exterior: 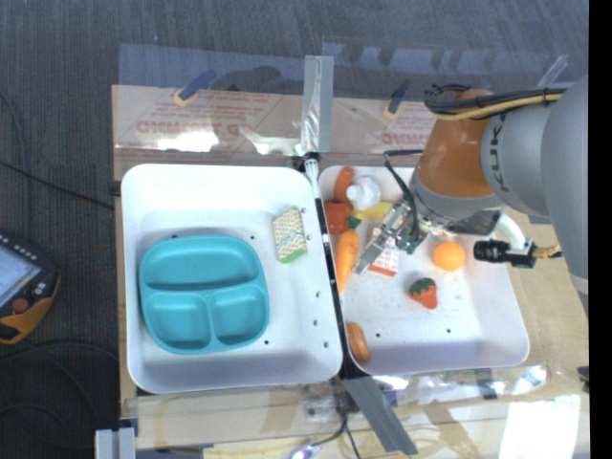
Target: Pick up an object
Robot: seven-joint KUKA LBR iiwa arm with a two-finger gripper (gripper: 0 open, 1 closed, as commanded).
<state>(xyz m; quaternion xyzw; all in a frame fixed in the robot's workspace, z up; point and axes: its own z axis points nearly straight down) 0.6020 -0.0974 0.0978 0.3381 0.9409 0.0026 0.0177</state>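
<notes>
I am steering a grey arm with an orange band, reaching from the right over two shallow white bins set side by side. The gripper [382, 242] hangs low in the right bin [488, 338], its tips just above a small red-and-white item [384, 264] lying on the bin floor; I cannot tell whether it is released or clenched, and nothing shows as grasped. That item looks like the nearest thing to pick. To do this well, I would centre the tips over it and come straight down, since a carrot [346, 256] lies just beside it on the left, near the dividing wall. An orange ball [448, 255] sits close on the right, and a strawberry [425, 292] lies nearby below. More toy food crowds the bin's upper left corner. The left bin [134, 256] holds a teal divided tray [203, 293] and a small sponge [290, 234].
</notes>
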